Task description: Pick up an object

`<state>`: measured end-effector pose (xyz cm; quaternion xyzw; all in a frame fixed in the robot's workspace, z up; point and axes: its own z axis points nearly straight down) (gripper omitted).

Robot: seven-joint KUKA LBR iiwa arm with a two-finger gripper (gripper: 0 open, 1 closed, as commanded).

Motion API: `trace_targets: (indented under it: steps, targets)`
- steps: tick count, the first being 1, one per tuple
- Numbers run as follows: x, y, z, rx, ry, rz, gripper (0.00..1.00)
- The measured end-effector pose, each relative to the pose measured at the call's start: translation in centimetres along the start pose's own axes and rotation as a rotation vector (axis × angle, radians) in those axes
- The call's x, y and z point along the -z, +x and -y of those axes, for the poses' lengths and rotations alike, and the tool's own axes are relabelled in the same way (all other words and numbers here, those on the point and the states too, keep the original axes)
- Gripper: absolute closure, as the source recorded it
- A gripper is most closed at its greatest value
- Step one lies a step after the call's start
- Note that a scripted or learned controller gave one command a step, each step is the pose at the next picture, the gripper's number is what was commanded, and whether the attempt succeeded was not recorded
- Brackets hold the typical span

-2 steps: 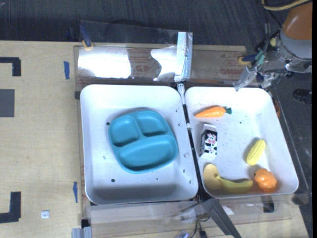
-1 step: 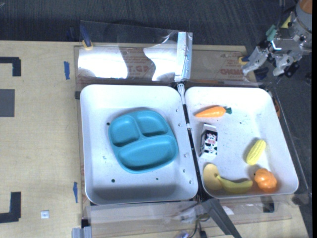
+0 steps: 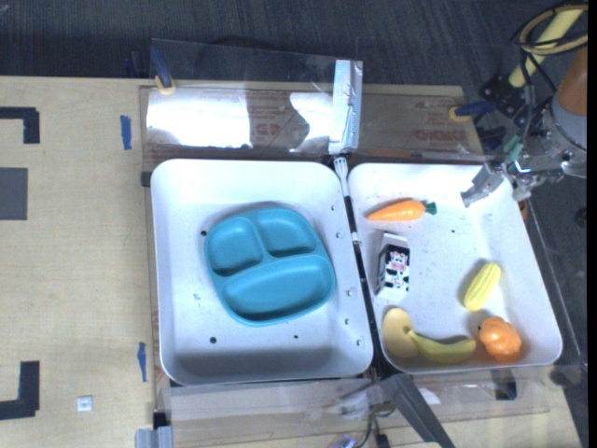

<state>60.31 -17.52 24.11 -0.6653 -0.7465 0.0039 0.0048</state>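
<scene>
Two bins | left [image 3: 168, 250]: blue plate [image 3: 269, 262] | right [image 3: 536, 278]: carrot [image 3: 396, 210], banana [image 3: 424, 340] | gripper [image 3: 487, 187] state unclear

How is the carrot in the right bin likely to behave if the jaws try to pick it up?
The carrot looks like a smooth plastic toy, so probably stiff and light. Its round, tapered body lies flat on the right bin floor with open space around it, so a nudge may roll or pivot it. The narrow tip could slip from a grip; the thicker end seems safer.
</scene>
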Motion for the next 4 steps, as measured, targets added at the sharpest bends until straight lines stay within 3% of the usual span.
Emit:
trace_targets:
  steps: [1,2,3,4]
  targets:
    - [-6.7,-4.2,5.9,0.046,-0.004,0.0,0.0]
    - [-14.5,-3.0,7.5,0.048,-0.018,-0.009,0.0]
    - [-13.7,-3.3,7.8,0.043,-0.016,-0.002,1.0]
    - [-1.8,3.6,11.6,-0.049,-0.016,0.002,1.0]
